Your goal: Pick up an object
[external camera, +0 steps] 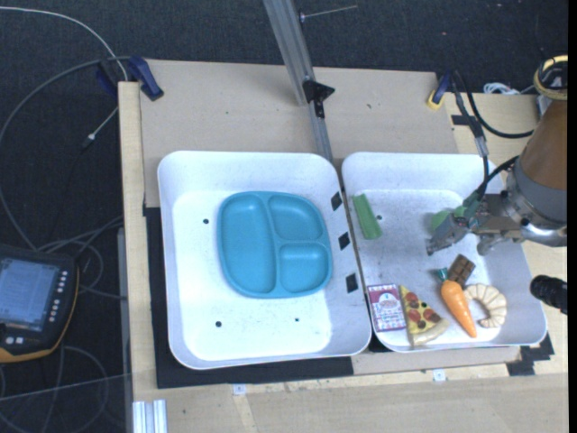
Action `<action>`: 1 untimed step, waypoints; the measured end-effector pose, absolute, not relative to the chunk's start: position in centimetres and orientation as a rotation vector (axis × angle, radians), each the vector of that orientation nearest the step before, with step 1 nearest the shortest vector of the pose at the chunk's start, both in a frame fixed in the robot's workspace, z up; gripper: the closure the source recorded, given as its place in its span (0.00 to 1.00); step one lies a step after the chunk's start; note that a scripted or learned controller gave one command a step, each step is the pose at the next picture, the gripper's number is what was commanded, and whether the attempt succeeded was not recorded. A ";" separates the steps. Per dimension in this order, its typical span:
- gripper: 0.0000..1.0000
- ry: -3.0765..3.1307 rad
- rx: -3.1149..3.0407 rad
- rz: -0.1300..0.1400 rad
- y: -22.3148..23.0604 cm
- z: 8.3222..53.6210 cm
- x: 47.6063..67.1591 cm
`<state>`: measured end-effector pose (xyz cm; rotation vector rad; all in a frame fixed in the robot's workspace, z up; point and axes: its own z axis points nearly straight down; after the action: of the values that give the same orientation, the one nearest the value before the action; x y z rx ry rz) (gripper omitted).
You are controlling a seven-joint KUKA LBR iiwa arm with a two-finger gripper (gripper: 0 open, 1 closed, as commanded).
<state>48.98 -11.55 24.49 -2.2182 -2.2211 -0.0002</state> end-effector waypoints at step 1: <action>0.00 -2.221 -2.219 -0.001 -11.6 24.5 49.0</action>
<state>48.98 -11.56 24.48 -2.2193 -2.2211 -0.0007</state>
